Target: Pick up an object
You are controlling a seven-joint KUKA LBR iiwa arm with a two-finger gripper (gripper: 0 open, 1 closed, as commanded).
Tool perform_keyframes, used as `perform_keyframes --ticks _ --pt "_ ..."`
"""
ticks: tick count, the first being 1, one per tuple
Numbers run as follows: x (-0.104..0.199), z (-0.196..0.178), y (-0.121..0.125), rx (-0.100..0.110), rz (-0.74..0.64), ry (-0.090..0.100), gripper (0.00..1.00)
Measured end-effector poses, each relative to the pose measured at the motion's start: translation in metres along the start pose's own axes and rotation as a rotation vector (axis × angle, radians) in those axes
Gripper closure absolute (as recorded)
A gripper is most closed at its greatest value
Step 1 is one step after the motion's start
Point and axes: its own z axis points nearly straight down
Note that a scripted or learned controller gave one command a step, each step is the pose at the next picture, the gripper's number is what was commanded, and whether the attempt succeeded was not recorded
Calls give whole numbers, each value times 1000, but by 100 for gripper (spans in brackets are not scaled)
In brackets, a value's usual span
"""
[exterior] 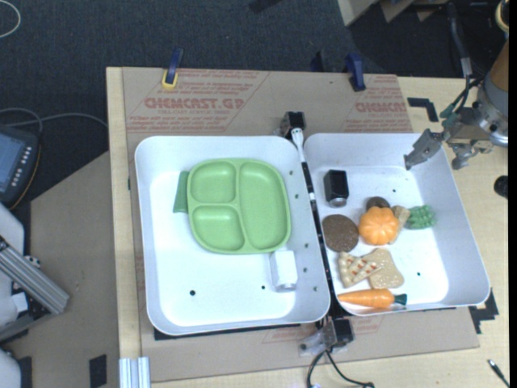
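Observation:
My gripper (442, 152) hangs over the far right rim of the right bin (460, 241), its two fingers spread open with nothing between them. Below and left of it lie the bin's objects: a black block (336, 187), a brown round patty (340, 232), an orange pumpkin-like fruit (379, 225), a green leafy piece (419, 217), a pizza slice (355, 267), a toast-coloured piece (385, 272) and a carrot (368, 299) by the near rim. The gripper touches none of them.
The left bin (161, 249) holds a green divided plate (237, 204) and a small white cylinder (283, 270). Cardboard covers the bench under both bins, held by blue clamps (355, 72) at the far edge. A dark device (16, 162) sits off the bench at left.

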Motion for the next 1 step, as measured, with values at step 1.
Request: perform_keyframes --ticks 1 --pt "0 -7 2 -12 -3 -3 0"
